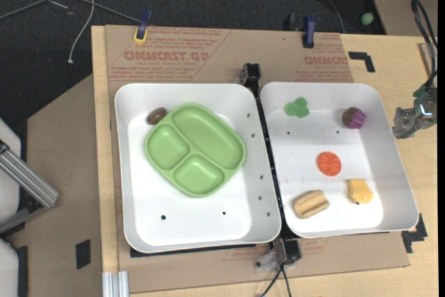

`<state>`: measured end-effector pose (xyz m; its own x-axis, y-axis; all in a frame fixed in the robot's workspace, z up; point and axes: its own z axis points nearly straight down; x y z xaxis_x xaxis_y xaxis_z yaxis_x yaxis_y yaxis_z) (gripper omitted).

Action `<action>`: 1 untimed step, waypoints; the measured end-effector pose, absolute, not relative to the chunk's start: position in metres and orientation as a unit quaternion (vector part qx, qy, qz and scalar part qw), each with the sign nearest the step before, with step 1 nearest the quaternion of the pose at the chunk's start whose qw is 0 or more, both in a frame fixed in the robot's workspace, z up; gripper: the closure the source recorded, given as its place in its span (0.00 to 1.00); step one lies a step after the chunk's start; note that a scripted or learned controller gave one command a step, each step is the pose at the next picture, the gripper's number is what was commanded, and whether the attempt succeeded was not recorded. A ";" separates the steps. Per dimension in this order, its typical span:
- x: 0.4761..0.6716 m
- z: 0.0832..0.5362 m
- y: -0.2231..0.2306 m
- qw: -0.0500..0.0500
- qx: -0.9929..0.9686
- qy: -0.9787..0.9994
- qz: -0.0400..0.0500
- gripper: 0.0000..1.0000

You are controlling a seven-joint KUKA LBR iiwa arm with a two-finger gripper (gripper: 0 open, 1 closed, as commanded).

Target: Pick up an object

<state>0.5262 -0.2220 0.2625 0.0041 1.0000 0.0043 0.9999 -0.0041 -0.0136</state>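
In the right bin (389, 219), nearest, lie a tan bread roll (310, 203) and, right of it, a yellow piece (359, 190). Farther in sits an orange disc (329, 163), then a purple item (354, 117) and a green clover shape (297, 108) at the far side. The left bin (139, 219) holds a green divided plate (195, 149) with a brown piece (156, 115) just beyond its far-left edge. The end effector (410, 119) hovers off the right bin's right rim; whether it is spread, I cannot tell.

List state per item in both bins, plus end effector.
Green three-compartment plastic tray: upright in the left bin, tilted askew, compartments bare.
Small brown oval piece: left bin, touching the tray's upper-left edge.
Green clover-shaped piece: flat, right bin.
Purple round piece: right bin.
Orange disc: flat.
Yellow chunk: loose.
Tan bread-like roll: on its side.
End effector: outside the right bin, holding nothing.
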 end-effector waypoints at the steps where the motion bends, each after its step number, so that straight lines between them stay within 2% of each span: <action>1: 0.529 0.270 -0.221 0.000 -0.707 -0.707 0.000 0.00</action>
